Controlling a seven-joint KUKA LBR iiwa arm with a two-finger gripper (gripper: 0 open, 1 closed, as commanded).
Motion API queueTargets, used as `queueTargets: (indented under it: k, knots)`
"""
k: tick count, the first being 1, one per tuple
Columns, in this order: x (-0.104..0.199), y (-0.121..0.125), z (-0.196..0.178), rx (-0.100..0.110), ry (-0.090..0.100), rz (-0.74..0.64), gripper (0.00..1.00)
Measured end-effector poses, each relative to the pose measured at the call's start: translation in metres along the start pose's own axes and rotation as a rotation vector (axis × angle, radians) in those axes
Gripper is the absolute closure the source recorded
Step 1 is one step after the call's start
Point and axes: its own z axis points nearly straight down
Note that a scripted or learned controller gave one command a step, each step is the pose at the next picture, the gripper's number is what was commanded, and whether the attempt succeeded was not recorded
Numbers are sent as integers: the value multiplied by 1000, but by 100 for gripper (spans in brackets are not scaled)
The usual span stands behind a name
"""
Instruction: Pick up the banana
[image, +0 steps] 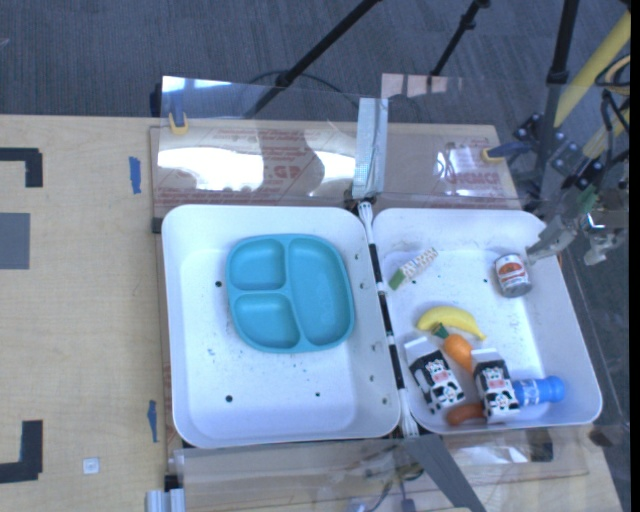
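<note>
Yellow and curved, the banana (451, 321) lies in the middle of the right bin (560, 300), well apart from the gripper (590, 222), which sits at that bin's far right rim; whether its jaws are open or closed cannot be told. Touching the banana's near side is an orange carrot (458, 351), flanked by two cow-print cartons (436, 375). A blue-capped bottle (540, 391) lies at the near right, a small can (512, 274) at the far right. Alone in the left bin (190, 330) rests a blue divided plate (290, 292).
</note>
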Motion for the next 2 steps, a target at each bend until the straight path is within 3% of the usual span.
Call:
queueTargets:
  k: [1, 2]
  knots:
    - [31, -9, 128, -2, -1, -166, 0]
    - [81, -20, 189, -8, -3, -89, 0]
